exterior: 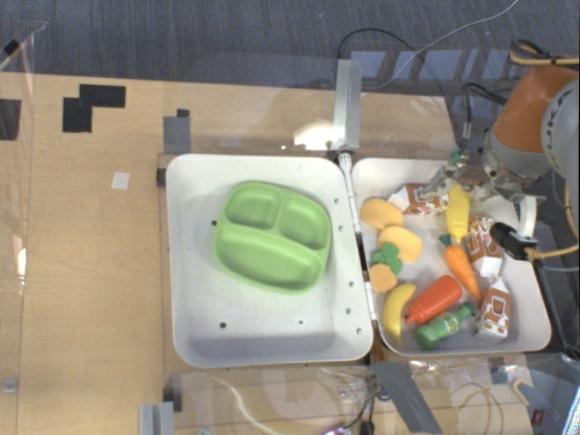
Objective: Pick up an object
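My gripper (471, 181) hangs over right bin's (544, 333) far corner, above yellow corn (459, 212), likeliest target; grip state: cannot tell.

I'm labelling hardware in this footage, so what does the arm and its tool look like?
The arm enters from the right: a rounded grey shell with a broad orange band above the wrist. Below it sits a silvery metal wrist section leading to the tool, a small metallic piece over the right bin. A black connector and a thin yellowish cable hang beside the wrist.
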Robot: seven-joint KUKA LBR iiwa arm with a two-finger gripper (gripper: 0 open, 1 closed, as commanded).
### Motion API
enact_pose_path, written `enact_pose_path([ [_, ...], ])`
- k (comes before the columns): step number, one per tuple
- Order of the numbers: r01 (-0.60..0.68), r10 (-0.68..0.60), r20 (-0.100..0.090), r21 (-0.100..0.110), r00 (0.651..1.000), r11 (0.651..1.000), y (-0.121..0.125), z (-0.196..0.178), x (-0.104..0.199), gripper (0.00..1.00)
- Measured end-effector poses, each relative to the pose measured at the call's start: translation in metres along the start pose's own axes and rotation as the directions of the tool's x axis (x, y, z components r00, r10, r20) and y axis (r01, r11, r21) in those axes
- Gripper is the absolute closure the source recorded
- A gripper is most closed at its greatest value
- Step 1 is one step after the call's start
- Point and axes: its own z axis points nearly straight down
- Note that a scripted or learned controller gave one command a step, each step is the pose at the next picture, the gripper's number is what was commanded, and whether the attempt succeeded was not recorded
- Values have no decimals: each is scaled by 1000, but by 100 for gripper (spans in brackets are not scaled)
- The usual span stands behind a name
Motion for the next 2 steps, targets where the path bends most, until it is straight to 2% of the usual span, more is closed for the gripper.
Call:
enact_pose_path([
  [1,126,-126,6,13,992,992,33,3,-2,0],
  [2,137,-138,0,40,990,990,24,-37,6,0],
])
